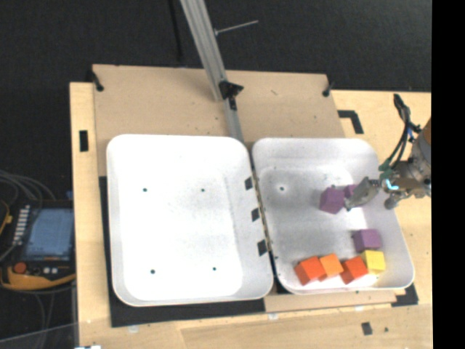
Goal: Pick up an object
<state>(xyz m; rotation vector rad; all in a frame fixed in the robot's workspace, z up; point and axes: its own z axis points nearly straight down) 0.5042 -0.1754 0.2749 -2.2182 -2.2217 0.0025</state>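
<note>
My gripper (378, 195) hangs over the right bin (305, 155) near its right wall, with the fingers spread apart and nothing between them. A purple block (333, 199) lies just left of the left finger (360, 193), touching or nearly touching it. A second purple block (367, 239) sits below the gripper. Along the bin's front edge lie a yellow block (375, 260) and three orange-red blocks (311, 270) (332, 265) (354, 269).
The left bin (182, 217) stands beside the right one, joined at a hinged middle edge. A slanted metal pole (207, 42) rises from behind the bins. A blue-screened device (47, 235) with cables sits off the bench at the far left.
</note>
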